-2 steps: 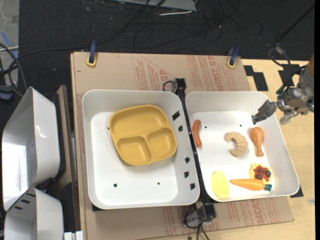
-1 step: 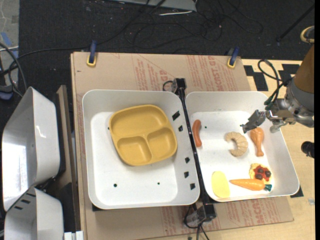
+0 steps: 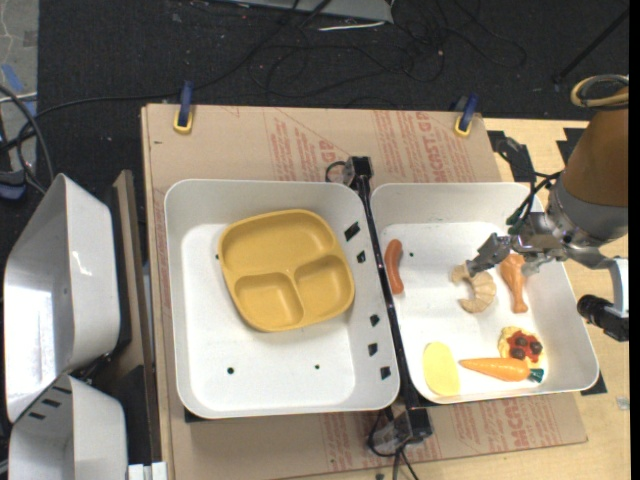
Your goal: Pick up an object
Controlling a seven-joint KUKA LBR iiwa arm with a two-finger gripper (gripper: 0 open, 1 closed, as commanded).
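I see the left bin (image 3: 200, 368) carrying a yellow divided plate (image 3: 286, 268) toward its far side. The right bin (image 3: 440, 200) carries the small stuff. My arm (image 3: 598, 173) comes in from the right and ends over that bin's right part.

Largest to smallest in the right bin: a carrot (image 3: 492, 369) lies near the near edge, with a pale yellow disc (image 3: 441, 368) just left of it. A drumstick (image 3: 516, 282) sits on the right, directly under the gripper (image 3: 507, 252). A tan piece (image 3: 479, 292) lies just left of the drumstick, a sausage (image 3: 394, 266) stands well apart by the left wall, and a berry tart (image 3: 522, 345) sits just beyond the carrot.

The fingers look spread — one points left toward the tan piece, the other is over the drumstick's far end. I see nothing clamped between them.

My read: the approach is made, the pick itself is not. The drumstick seems the likely target; closing, lifting and clearing the bin are all left to do.
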